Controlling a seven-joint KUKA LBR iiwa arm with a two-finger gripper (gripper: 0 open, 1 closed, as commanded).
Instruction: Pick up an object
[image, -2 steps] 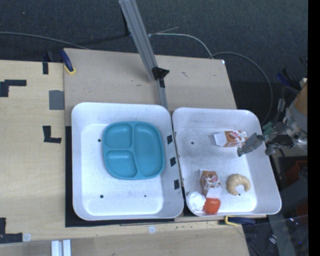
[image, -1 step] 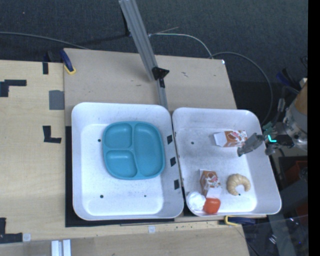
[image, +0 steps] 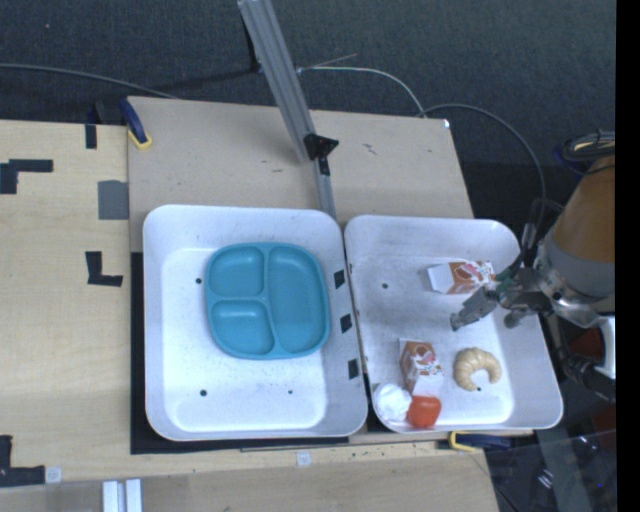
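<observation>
The right bin (image: 400, 250) holds several small items. A white and orange packet (image: 460, 275) lies near its far right side. A small carton (image: 420, 362) stands beside a tan croissant (image: 477, 368) toward the front. At the front edge a red piece (image: 424, 411) touches a white lump (image: 393, 403). My gripper (image: 490, 314) hangs over the bin's right side, between the packet and the croissant. It is open, its two dark fingers (image: 467, 317) spread apart with nothing between them.
The left bin (image: 175, 390) carries a blue divided plate (image: 268, 300). A grey metal bar (image: 285, 80) slants down from the top to the seam between the bins. The arm's orange band (image: 590, 225) sits beyond the right bin's rim.
</observation>
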